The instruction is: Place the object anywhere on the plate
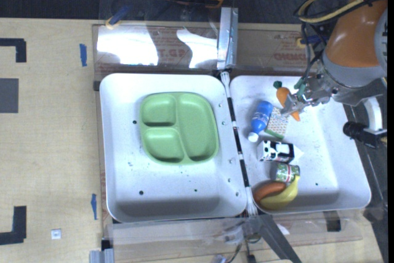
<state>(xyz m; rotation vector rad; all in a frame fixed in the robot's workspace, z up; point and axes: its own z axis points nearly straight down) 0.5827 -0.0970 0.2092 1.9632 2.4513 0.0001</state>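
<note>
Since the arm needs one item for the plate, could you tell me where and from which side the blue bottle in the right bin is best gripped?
I would grip the blue bottle across its blue body, coming from above with the fingers either side of its long axis. It lies on its side, slanting, white cap toward the bin divider. The patterned packet crowds its lower right side, so a grip nearer the upper end seems safer.

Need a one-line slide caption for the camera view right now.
Gripper over the right bin by a carrot; green plate waits in the left bin.
</note>
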